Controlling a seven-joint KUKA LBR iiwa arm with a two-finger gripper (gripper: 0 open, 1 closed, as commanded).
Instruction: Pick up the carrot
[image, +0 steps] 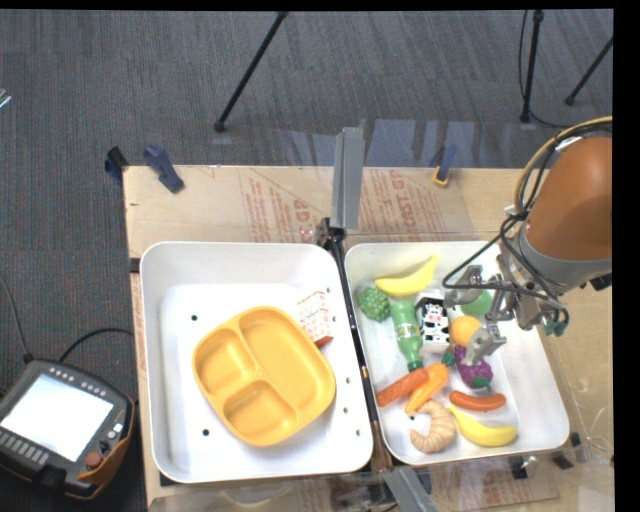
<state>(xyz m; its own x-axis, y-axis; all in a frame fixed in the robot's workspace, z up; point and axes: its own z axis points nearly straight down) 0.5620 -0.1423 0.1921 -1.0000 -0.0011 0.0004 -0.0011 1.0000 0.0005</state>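
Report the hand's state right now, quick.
Hand: cannot be told whether open or closed; it hovers above the purple toy eggplant, apart from the orange toy carrot.

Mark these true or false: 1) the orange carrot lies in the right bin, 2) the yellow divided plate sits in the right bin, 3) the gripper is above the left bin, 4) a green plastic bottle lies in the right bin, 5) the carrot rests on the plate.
1) The orange carrot lies in the right white bin: true.
2) False: the yellow divided plate sits in the left white bin.
3) False: the gripper is above the right bin.
4) The green plastic bottle lies in the right bin: true.
5) False: the carrot lies on the right bin's floor, among other toy foods.
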